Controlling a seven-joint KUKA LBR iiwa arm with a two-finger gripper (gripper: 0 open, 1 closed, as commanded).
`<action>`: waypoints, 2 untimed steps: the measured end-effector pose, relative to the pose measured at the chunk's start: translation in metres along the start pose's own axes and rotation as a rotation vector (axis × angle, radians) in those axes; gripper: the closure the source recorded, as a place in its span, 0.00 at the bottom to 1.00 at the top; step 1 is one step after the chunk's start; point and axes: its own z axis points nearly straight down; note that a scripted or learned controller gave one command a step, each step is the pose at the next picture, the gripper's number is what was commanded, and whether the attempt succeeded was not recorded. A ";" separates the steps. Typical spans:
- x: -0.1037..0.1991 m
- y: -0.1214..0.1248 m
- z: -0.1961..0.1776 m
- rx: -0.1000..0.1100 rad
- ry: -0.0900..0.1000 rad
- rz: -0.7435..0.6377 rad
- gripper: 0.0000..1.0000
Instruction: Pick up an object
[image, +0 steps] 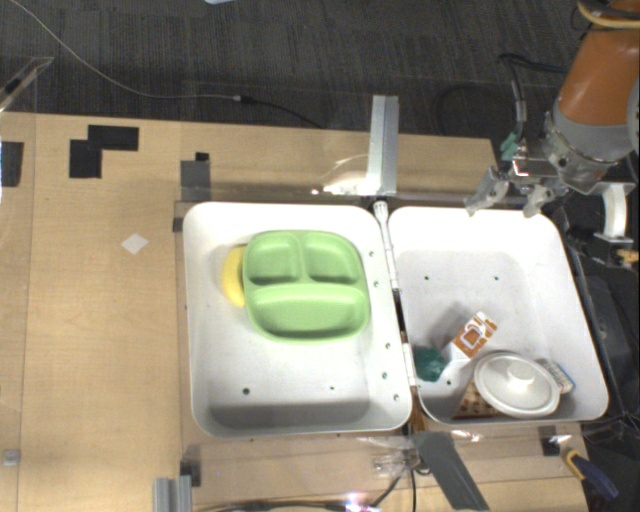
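Gripper (510, 193) over right bin's (545, 235) far rim, fingers spread, holding nothing, white lidded pot (516, 384) well apart at near corner

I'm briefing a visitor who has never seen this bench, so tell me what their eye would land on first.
The green tray, a divided plate, stands out most, lying in the left bin with a yellow thing peeking from under its left edge. Next comes the clutter in the right bin's near corner: a white lid, an orange packet and a teal piece. The arm's orange band shows at top right, with the gripper above the right bin's far rim.
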 end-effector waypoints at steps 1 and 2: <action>0.010 -0.031 0.106 0.001 0.000 -0.041 0.00; -0.078 -0.089 0.155 0.001 -0.001 -0.045 0.00</action>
